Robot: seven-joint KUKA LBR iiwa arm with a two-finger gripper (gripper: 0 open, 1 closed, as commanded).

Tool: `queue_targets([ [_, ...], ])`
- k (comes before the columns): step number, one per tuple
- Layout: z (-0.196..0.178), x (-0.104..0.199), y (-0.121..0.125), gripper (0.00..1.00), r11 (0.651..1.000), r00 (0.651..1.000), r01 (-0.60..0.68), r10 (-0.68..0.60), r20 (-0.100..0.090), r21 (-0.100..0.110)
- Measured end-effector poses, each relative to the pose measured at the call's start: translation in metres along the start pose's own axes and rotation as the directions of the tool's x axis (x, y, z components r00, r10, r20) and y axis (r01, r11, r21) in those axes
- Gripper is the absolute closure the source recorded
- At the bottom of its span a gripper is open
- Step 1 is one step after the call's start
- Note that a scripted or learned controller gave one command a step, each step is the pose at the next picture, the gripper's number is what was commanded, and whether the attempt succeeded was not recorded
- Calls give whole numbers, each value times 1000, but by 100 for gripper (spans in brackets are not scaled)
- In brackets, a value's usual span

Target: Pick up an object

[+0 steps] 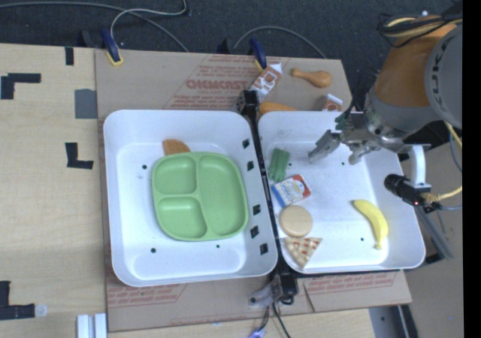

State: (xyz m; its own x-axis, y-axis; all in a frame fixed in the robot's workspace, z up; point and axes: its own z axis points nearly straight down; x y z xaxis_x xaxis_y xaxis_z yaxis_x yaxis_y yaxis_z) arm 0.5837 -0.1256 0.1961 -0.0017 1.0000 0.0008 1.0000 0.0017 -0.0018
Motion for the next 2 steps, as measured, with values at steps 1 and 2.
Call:
queue_targets([
  [1, 107, 29, 16, 0, 1000, 1000, 0, 0, 1, -1],
  [2, 111, 21, 85, 0, 1000, 1000, 0, 0, 2, -2],
])
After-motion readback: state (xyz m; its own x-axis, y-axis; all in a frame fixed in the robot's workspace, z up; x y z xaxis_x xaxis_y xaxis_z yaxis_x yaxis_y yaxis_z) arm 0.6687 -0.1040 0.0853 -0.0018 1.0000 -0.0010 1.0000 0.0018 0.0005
